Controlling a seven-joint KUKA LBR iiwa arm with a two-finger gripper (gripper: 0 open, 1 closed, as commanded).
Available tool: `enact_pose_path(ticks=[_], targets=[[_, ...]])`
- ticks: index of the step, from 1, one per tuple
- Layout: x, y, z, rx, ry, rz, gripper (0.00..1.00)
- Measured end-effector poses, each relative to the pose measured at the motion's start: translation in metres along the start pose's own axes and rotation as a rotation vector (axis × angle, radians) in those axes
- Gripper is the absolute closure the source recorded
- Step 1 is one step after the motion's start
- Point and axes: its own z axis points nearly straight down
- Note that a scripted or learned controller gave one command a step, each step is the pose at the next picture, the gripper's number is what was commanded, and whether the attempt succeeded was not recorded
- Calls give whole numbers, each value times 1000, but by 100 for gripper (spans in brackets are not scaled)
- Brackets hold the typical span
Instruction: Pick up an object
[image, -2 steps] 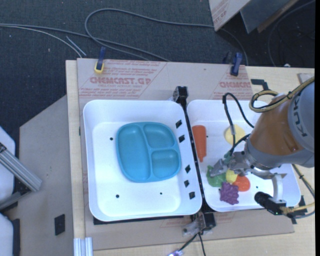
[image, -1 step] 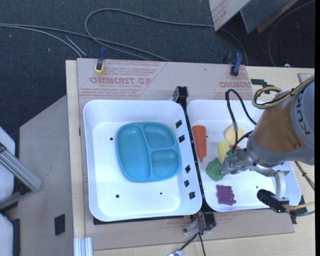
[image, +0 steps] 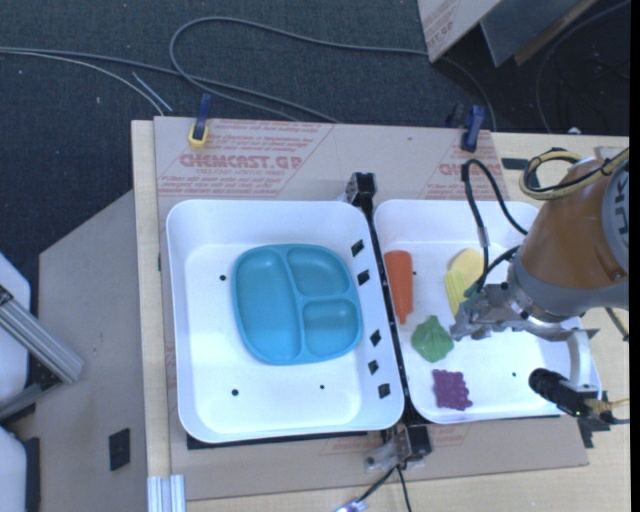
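Approach stage: the gripper (image: 470, 322), its grip state impossible to tell, hovers just beside the green toy (image: 432, 339); next, it likely must descend and clamp it

One fixed camera overhead, slanting down on both bins (image: 190, 300)

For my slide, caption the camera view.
Pincer hovering by green toy in right bin; blue tray in left bin.

We see our arm (image: 570, 250), broad orange band over grey wrist, black cables looping above, small metal gripper (image: 475, 318)
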Motion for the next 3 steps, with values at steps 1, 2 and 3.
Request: enact_pose_path(ticks=[1,2,3], targets=[[5,-4,-45,0,0,0,100],[5,-3,-71,0,0,0,100],[51,6,-65,3,2,-4,100]])
